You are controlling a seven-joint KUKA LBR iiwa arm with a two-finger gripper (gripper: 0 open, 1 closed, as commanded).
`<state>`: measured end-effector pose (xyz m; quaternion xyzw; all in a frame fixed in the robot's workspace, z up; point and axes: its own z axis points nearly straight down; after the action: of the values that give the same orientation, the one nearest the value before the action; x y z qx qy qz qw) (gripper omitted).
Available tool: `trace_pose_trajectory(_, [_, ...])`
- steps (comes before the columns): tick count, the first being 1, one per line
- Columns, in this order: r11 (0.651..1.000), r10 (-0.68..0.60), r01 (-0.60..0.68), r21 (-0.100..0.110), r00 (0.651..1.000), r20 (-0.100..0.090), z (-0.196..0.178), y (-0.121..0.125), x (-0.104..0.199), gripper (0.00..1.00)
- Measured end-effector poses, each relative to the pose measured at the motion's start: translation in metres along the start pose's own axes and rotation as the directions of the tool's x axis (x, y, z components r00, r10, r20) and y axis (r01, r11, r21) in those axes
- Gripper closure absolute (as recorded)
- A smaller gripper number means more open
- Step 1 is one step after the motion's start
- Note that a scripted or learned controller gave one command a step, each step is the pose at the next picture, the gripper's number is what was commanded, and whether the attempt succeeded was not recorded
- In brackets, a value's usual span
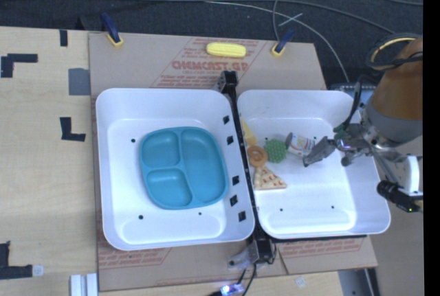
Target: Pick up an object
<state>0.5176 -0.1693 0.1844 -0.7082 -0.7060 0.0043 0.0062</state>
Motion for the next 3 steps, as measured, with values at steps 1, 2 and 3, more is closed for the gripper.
trace_pose_trajectory(1, [1.000,-0.004,0.004,-0.013,1.000,0.003,-0.007,0.003,0.000,0.00])
trace_pose_trajectory(2, [1.000,-0.004,0.004,-0.010,1.000,0.003,0.037,0.005,-0.001,0.00])
trace_pose_trajectory(3, [1.000,-0.005,0.005,-0.014,1.000,0.004,0.097,0.002,0.004,0.00])
